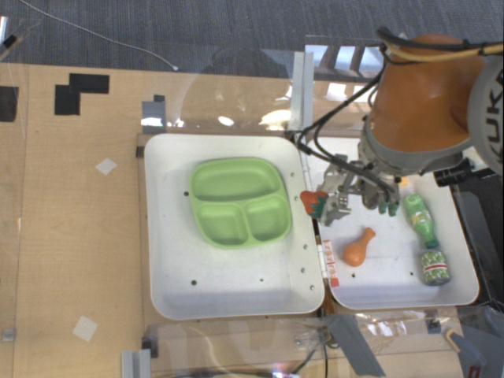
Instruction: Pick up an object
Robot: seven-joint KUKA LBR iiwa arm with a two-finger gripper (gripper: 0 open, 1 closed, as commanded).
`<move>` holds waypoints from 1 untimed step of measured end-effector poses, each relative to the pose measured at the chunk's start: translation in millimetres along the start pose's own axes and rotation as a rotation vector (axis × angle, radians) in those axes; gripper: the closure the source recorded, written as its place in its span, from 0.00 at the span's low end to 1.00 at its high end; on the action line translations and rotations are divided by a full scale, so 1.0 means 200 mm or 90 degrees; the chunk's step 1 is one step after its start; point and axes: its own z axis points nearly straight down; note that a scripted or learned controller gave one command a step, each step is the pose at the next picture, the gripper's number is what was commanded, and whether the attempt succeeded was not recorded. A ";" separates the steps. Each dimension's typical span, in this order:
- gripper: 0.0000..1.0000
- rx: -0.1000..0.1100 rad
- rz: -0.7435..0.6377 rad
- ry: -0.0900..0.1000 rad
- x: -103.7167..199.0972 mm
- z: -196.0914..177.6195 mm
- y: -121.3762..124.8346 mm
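My gripper (337,205) hangs low over the left part of the right bin (394,286), under the orange band of the arm (421,93). Just left of it, against the bin's left wall, lies a small red and green object (312,201), close to the gripper's tip; whether they touch is unclear. An orange gourd-shaped toy (359,247) lies below the gripper, apart from it. A green bottle (419,220) and a small green patterned can (434,268) lie along the right side of that bin.
The left bin (169,290) holds a light green divided plate (239,201) near its middle. A low wall (316,242) separates the two bins. Cables (339,116) run from the arm down to the gripper.
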 end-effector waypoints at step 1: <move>1.00 0.002 -0.184 0.004 0.11 0.22 -0.21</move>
